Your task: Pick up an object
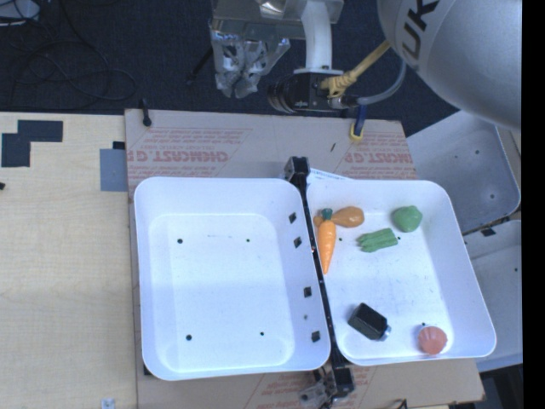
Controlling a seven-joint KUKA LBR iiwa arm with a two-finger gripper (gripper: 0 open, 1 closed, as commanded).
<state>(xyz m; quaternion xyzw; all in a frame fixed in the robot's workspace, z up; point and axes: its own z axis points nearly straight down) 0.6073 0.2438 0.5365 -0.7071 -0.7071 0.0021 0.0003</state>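
Observation:
The right bin [464, 254] holds several small items. An orange carrot [326, 244] lies against the divider, and an orange-brown lump [348, 217] touches its top. A green pod [377, 241] and a round green piece [407, 218] lie further right. A black block [369, 321] and a pink-red ball [432, 340] sit near the front edge. My gripper [244, 62] hangs high beyond the bins' far side, above the dark floor and away from every item. Nothing shows in its grasp.
The left bin [149, 254] stands beside the right one on a cardboard sheet [213, 147]. The big grey arm body [464, 32] fills the upper right corner. Cables and a yellow hose [362, 65] lie behind the bins.

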